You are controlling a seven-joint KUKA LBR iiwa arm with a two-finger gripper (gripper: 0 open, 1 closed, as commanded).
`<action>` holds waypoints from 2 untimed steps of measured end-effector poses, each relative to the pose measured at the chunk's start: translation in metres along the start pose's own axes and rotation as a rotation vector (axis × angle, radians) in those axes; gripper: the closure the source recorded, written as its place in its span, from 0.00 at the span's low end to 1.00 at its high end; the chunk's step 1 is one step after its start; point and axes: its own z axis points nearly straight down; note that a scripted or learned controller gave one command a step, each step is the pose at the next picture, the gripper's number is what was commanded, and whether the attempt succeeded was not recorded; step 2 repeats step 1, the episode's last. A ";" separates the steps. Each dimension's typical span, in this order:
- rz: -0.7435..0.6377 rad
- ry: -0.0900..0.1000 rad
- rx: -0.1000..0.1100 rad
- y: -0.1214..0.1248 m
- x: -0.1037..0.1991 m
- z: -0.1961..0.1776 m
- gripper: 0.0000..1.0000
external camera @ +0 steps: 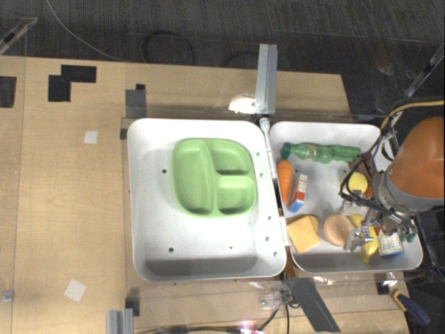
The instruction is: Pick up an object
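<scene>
Now my gripper (363, 239) is low in the right bin (327, 132), near its 5 o'clock corner, and I cannot tell if it is open or closed, because cables and small things crowd around it. Just beside it, at 9 o'clock, lies a round tan piece (336, 229), and further that way a yellow block (303, 233). At 12 o'clock from my gripper I see a yellow fruit (357, 182). Along the far wall lies a green bottle (321, 152); below it an orange carrot (285, 179) and a small box (298, 191) lie side by side. The left bin (149, 186) holds a green divided tray (212, 176).
</scene>
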 end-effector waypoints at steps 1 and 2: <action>-0.249 -0.008 0.003 -0.033 -0.061 -0.042 1.00; -0.249 -0.008 0.003 -0.033 -0.061 -0.042 1.00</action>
